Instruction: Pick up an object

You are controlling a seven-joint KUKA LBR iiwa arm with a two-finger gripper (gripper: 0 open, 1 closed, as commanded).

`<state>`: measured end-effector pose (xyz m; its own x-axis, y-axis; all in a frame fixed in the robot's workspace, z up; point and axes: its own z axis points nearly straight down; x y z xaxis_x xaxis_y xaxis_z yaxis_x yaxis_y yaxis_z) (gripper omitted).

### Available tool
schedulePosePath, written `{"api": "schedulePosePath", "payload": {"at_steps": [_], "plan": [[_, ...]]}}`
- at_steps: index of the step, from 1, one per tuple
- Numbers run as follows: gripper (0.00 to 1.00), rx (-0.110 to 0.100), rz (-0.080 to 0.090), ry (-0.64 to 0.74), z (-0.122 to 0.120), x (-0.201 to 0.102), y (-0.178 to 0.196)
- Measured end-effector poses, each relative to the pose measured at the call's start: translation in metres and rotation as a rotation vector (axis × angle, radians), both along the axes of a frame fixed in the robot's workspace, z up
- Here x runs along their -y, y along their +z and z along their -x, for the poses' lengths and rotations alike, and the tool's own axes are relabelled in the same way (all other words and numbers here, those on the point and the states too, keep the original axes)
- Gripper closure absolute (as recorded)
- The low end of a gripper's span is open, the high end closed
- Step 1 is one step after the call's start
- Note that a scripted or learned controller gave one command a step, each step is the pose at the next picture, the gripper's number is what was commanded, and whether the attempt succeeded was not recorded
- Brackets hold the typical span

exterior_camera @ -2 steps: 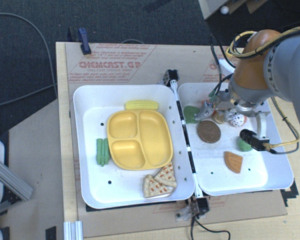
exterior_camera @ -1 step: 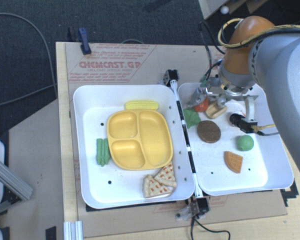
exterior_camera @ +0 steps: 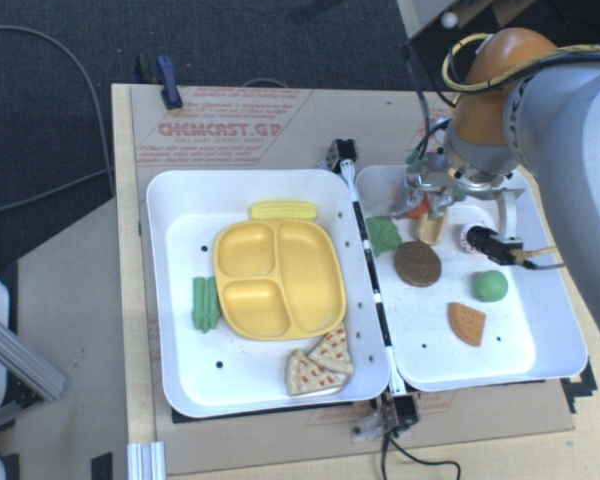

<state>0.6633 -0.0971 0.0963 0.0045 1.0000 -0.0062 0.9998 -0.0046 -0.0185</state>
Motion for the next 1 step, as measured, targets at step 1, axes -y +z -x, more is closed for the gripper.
{"api": "schedulePosePath", "payload": {"at_steps": [1], "plan": [[1.00, 0.021, -0.006, 0.006, 0.0192, -0.0502, 0.0888]]}}
